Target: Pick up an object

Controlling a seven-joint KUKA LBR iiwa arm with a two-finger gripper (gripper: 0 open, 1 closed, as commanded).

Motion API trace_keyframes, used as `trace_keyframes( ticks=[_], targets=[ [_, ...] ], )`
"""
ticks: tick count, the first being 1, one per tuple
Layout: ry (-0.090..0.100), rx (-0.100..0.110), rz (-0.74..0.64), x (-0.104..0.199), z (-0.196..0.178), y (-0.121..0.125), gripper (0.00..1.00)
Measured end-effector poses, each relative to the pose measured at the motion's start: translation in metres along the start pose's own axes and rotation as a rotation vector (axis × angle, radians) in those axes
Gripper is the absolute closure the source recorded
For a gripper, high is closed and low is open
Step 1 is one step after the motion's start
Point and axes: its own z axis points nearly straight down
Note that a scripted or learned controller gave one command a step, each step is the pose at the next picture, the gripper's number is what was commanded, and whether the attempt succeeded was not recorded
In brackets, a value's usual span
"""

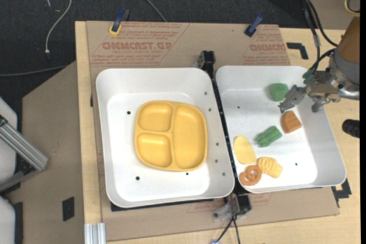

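The right bin [320, 157] holds several toy food pieces: a round green piece [278, 91], a brown block [290, 122], a green pickle-shaped piece [268, 136], a pale yellow slice [245, 150], an orange waffle-like piece [270, 167] and a brown ring [250, 175]. My gripper [302, 102] hangs over the bin's upper right part, just right of the round green piece and above the brown block. Its fingers [289, 100] are spread open, and nothing sits between them.
The left bin [114, 123] carries a yellow divided plate [171, 135]. A black clamp [206, 59] sits at the far end of the seam between the bins. Blue clips [119, 20] pin the cardboard sheet under both bins. Cables run along the right side.
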Motion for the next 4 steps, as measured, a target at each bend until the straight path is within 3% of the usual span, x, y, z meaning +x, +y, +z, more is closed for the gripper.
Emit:
trace_keyframes(
  ticks=[1, 3, 4],
  targets=[
    [-0.002, -0.011, -0.003, 0.0, -0.006, 0.002, 0.0],
    [0.0, -0.004, -0.003, -0.003, 0.108, -0.007, 0.0],
    [-0.002, -0.011, -0.002, -0.003, 0.153, -0.006, 0.0]
  ],
)
